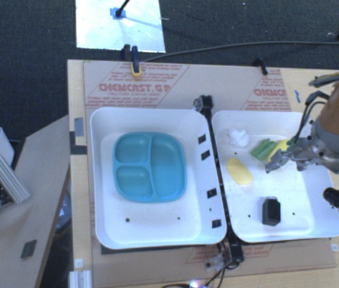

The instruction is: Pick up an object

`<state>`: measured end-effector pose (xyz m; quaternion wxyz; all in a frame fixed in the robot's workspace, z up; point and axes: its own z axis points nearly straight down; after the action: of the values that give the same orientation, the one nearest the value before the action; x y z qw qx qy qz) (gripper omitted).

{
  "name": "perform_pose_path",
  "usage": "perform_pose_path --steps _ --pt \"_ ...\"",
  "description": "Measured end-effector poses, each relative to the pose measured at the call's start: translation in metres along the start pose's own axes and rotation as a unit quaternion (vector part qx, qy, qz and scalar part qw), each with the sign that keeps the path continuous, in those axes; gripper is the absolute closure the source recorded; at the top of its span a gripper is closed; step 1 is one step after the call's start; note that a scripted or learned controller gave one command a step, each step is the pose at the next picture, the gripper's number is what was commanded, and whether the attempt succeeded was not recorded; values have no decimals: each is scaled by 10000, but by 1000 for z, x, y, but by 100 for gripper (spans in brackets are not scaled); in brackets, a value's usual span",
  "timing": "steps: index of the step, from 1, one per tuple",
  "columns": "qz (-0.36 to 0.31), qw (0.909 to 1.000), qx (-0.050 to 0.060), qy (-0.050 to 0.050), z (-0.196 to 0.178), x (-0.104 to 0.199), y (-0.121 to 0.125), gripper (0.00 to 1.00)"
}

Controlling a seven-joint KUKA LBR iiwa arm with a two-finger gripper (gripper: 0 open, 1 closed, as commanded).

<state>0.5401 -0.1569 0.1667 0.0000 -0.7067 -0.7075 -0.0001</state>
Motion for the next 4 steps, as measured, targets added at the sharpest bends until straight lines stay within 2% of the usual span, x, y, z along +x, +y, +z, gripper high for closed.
perform_pose_path --steps 1,2,4 --pt "2 10000 4 1 62 4 2 0" --pt "4 10000 -9 -4 49 3 2 100" --pt "-15 10000 -27 -10 -53 -2 13 100"
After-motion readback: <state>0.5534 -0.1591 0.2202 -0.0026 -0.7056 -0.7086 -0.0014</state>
